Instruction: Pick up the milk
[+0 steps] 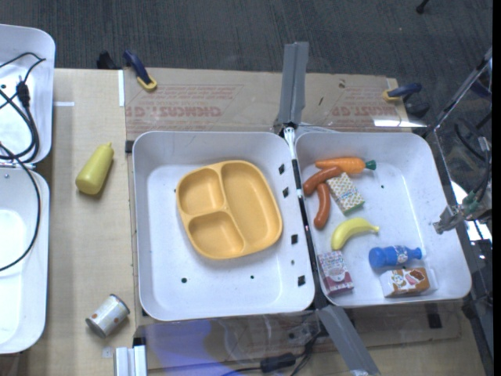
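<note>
White right bin (407, 143) holds the milk (334, 272) well apart from the gripper (448, 224), whose opening I cannot tell; the bottle (395, 255) and banana (354, 232) between them could be knocked or grabbed instead.

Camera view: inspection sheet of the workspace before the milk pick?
Surface: bench bearing left bin and right bin.
Job's things: labels unreadable; the milk may be the blue bottle or the white carton, both in the right bin.
Clutter: carrot, sausages, banana, green carton, orange carton in the right bin; yellow plate in the left bin.
Grippers: gripper at the right bin's right wall, apart from the food.
Cables: black cables at far left.
Surroundings: mustard bottle, can, clamps.
</note>
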Available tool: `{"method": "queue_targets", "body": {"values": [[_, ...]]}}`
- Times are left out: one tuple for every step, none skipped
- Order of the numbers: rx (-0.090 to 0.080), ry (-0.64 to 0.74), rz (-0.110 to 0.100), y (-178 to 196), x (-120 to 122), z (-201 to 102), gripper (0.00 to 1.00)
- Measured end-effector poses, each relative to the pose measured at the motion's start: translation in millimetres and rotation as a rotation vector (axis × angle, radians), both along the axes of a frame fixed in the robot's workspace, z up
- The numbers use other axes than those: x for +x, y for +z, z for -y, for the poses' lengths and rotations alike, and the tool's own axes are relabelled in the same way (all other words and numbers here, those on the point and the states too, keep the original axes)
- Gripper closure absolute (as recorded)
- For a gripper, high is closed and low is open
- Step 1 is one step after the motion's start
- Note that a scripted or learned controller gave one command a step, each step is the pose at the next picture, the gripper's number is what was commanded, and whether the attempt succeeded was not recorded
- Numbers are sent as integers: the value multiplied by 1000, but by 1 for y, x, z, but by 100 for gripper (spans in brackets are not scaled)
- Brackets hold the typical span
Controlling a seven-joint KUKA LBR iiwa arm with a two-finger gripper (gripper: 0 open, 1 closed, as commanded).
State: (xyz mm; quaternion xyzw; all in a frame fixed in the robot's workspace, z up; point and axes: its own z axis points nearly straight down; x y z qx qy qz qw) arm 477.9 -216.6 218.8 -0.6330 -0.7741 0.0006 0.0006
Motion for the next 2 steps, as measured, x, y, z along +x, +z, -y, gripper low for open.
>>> {"method": "queue_targets", "body": {"values": [[0, 553, 2, 5, 0, 2, 100], [2, 1037, 2, -12, 1, 5, 100]]}}
